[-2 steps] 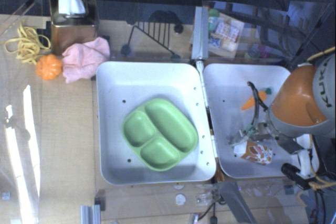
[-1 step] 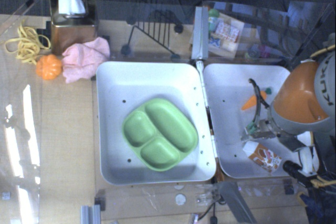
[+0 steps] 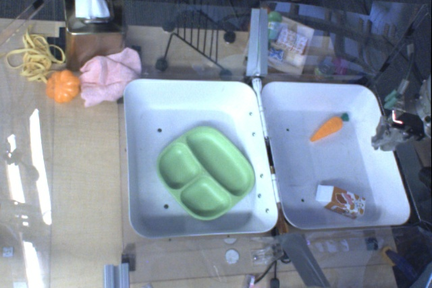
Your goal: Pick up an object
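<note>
Inside the right bin (image 3: 297,209), a carrot (image 3: 327,129) lies slantwise, green tip up-right; the gripper (image 3: 390,138) hovers at the rim, grip unclear.

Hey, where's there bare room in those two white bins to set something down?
In the right bin, the bare floor left of the orange toy carrot and above the small orange-and-white carton is free. The left bin is crowded: the green three-compartment plastic plate takes its middle, leaving the upper strip and the corners. The gripper sits at the right bin's right edge.
</note>
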Motion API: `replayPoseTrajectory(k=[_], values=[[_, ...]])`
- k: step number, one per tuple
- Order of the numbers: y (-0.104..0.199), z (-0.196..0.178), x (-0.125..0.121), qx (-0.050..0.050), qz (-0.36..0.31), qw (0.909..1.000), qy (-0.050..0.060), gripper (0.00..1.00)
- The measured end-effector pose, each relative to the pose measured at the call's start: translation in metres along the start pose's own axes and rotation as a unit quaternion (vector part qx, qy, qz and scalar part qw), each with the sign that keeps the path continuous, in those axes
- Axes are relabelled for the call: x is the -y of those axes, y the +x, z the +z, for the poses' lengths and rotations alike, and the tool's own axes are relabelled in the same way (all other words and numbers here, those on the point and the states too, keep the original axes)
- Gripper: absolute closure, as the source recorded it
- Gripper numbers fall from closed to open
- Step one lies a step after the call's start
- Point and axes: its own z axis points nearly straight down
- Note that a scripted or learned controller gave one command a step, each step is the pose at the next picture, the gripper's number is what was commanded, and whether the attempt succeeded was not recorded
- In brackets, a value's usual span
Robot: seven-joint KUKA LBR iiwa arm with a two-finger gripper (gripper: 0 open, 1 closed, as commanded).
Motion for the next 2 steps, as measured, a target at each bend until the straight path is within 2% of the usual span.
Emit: replayPoseTrajectory(k=[1, 2], values=[[0.0, 0.0, 0.0, 0.0, 0.0, 1.0, 0.0, 0.0], [-0.002, 0.155, 0.001, -0.001, -0.011, 0.9999, 0.002, 0.0]])
